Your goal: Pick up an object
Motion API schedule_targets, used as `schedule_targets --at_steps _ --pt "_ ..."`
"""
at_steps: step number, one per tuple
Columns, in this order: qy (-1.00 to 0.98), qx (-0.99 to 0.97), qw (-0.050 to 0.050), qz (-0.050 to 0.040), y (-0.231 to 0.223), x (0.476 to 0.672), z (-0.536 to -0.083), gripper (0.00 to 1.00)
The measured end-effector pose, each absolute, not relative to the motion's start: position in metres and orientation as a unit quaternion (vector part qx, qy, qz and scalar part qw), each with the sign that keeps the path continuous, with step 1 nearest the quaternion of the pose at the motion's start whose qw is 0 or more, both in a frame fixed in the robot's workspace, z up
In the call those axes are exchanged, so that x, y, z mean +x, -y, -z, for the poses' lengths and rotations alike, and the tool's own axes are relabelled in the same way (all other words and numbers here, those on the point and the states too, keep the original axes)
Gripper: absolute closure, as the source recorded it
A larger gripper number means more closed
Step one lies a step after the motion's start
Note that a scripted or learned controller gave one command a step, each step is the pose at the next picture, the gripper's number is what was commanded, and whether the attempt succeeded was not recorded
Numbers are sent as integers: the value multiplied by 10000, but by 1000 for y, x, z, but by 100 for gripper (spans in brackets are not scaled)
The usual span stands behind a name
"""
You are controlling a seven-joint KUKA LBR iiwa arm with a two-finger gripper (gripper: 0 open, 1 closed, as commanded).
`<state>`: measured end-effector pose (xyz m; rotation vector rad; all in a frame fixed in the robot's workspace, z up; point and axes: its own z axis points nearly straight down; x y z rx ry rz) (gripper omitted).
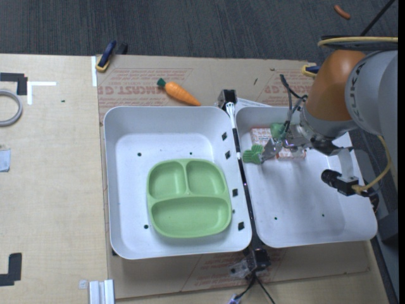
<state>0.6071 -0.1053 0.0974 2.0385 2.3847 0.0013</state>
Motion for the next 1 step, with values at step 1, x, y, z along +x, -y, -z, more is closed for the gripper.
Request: schedule_targets --at_steps 1 --pt "-6640 7477 -29 45 100 659 -97 0"
